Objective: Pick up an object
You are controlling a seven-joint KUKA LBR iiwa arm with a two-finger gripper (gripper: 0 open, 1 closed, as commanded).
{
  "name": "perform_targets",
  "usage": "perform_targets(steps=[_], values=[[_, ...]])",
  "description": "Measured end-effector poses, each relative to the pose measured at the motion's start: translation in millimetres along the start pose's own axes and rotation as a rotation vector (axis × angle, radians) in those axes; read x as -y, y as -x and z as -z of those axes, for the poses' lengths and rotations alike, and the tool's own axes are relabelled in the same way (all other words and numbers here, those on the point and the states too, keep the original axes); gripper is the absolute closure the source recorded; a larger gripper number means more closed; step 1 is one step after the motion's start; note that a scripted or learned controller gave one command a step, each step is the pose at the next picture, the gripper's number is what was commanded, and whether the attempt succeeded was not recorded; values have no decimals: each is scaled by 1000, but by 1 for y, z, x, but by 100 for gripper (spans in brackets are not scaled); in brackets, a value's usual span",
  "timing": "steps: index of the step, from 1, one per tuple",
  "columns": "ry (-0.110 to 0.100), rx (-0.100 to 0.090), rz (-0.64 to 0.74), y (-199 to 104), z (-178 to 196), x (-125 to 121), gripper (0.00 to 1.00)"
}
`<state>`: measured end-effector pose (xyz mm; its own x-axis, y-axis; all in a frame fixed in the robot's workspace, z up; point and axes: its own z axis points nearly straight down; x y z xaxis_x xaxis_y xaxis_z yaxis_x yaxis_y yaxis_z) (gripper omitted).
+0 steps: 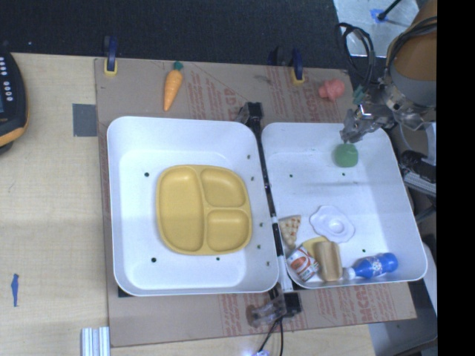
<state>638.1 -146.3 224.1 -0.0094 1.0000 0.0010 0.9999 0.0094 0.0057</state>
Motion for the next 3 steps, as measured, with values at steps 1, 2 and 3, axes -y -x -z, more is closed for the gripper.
perform_targets(steps=[1, 2, 3], values=[[-8, 1, -3, 3, -7, 1, 0], [-7, 4, -7, 31, -46, -18, 0], [-17, 1, -8, 56, -117, -14, 0]])
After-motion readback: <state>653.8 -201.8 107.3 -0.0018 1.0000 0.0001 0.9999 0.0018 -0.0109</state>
